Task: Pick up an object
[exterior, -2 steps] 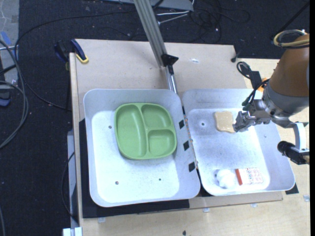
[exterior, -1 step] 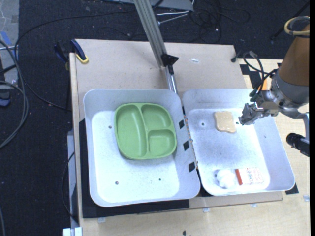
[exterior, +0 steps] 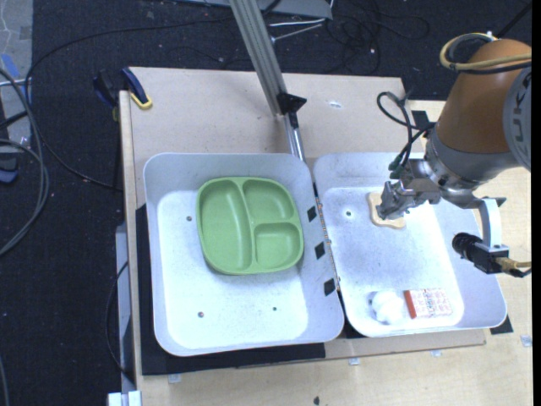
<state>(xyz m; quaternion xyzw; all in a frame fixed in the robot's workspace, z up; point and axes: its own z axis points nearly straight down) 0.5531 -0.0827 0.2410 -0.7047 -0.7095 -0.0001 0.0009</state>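
From my remote seat, the gripper [exterior: 396, 203] was low in the right bin [exterior: 473, 303], right over a flat tan piece [exterior: 382, 214] near that bin's far-left part. Couldn't tell from this angle whether the claw was apart or together, and nothing showed btwn it, so I didn't count it as a hold.

The tan piece looked thin, stiff and light, prob. wood or card. Lying flat, it gave little edge to pinch; I'd have gone for the rim w/ the claw straddling its narrow side. Risk: it just skids on the bin floor.

Other stuff in the right bin, near the front edge: a white puffy lump [exterior: 387, 307], likely soft and squashy, and just beside it a small red-and-white packet [exterior: 429, 303], flat and light.

The left bin [exterior: 173, 311] held a green divided plate [exterior: 250, 225], three compartments, nothing in them. Rigid, prob. slick plastic.
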